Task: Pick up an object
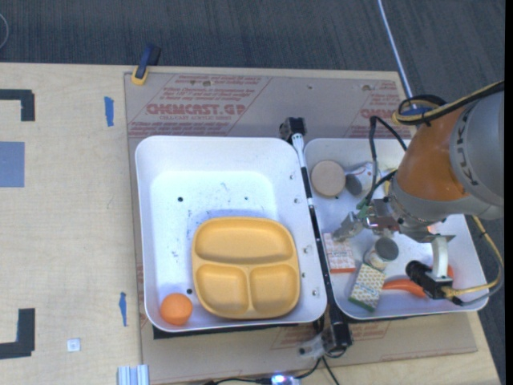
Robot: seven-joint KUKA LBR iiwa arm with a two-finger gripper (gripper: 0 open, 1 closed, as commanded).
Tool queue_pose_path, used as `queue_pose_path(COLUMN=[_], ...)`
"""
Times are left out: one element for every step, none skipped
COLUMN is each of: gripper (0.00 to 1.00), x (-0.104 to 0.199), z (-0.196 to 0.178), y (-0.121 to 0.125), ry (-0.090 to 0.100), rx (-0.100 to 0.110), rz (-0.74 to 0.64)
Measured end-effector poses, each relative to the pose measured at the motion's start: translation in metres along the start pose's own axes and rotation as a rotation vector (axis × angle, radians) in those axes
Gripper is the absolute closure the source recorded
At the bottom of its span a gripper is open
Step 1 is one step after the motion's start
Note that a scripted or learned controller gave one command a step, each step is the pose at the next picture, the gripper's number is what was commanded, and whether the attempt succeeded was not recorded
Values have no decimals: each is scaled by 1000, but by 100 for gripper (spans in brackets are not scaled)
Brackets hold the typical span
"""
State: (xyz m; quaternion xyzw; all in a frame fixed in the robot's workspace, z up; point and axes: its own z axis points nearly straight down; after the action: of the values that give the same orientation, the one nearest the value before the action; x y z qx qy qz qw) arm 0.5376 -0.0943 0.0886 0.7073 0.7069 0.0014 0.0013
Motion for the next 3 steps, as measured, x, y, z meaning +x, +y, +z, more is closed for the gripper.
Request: queue_pose_path(gripper=[0, 0, 0], x=[2, 1, -8], z=[-1, 0, 0], y=[-13, 5, 48], ry=[-3, -1, -1], rx=[-13, 0, -3], rz=[1, 0, -1])
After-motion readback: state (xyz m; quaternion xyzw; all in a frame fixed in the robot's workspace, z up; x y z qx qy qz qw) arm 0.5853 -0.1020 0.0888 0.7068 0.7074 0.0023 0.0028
